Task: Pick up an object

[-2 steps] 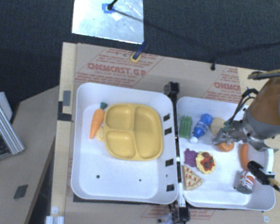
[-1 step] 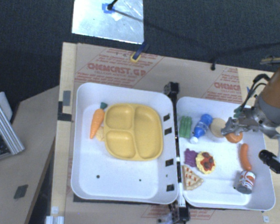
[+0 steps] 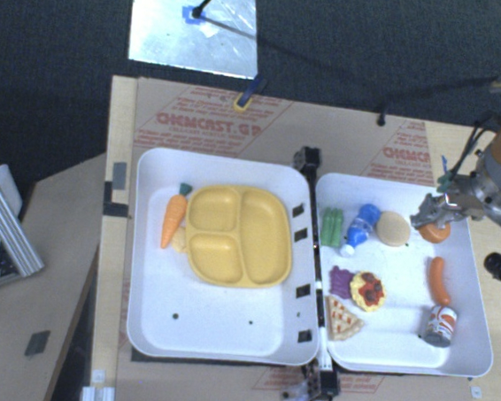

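Faintly, "CHEMCAST" on bench sheet [image 3: 207,121]

Small orange object [image 3: 436,231] near right bin's far right edge, directly beneath gripper [image 3: 430,216], partly hidden.

The bench [image 3: 268,121] is covered with brown printed cardboard. Two shallow white bins lie directly on it, touching along their inner walls: the left bin [image 3: 145,318] at nine o'clock, the right bin [image 3: 470,352] at three o'clock.
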`<control>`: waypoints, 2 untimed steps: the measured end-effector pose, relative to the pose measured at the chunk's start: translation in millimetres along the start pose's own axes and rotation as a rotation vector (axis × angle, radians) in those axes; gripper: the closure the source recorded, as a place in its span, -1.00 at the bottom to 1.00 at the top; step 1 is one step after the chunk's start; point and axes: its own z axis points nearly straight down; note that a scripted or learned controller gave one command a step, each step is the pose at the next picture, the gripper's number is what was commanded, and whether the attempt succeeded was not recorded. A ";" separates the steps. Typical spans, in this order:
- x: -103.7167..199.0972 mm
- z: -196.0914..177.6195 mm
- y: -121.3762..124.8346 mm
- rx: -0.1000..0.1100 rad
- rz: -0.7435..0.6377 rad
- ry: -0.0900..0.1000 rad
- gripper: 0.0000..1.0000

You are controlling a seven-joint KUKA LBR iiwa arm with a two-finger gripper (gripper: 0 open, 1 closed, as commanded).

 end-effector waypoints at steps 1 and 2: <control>45.2 6.0 -8.3 0.007 -0.003 0.003 1.00; 91.6 9.4 -20.0 0.008 -0.004 0.004 1.00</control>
